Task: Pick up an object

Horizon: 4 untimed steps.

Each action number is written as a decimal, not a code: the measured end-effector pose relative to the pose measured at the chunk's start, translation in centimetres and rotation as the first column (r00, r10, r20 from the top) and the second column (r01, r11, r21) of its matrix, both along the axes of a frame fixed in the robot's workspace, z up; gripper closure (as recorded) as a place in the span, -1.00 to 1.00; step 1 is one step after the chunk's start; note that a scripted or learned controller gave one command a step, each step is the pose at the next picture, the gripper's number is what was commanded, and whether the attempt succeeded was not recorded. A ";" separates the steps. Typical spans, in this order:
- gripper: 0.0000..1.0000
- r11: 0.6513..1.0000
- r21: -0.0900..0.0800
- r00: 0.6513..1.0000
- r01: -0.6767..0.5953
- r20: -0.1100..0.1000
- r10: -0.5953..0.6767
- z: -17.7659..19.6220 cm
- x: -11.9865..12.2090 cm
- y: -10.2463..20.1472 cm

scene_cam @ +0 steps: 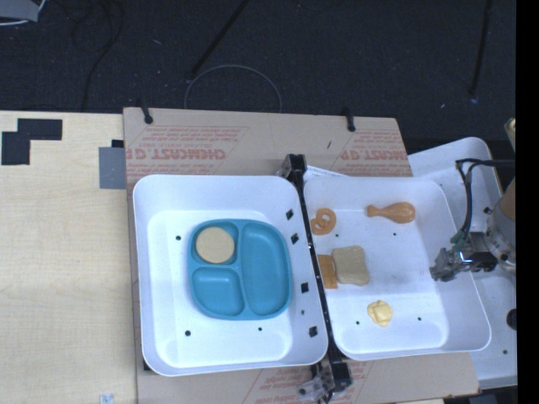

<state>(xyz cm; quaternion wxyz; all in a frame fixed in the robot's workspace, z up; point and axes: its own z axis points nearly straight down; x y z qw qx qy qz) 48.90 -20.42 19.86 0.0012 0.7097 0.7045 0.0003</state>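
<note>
The right bin holds several toy foods. A tan pretzel lies near its left wall and a brown drumstick at the back. A beige bread slice sits in the middle, touching a small orange piece. A yellow lump rests toward the front. My gripper hangs over the right side of this bin, apart from all the foods, with nothing seen in it.
The left bin bears a blue divided plate with a round tan cookie in its back-left compartment. A black divider runs between the bins. Cables trail near the arm at the right.
</note>
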 end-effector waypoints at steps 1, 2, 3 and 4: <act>1.00 1.000 0.000 1.000 -0.009 0.000 0.009 4.2 0.1 -0.1; 1.00 1.000 0.005 1.000 -0.012 -0.006 0.012 3.6 -0.3 6.0; 1.00 1.000 0.005 1.000 -0.012 -0.005 0.012 4.4 -0.1 11.0; 1.00 1.000 0.004 1.000 -0.013 -0.006 0.013 4.3 0.5 17.2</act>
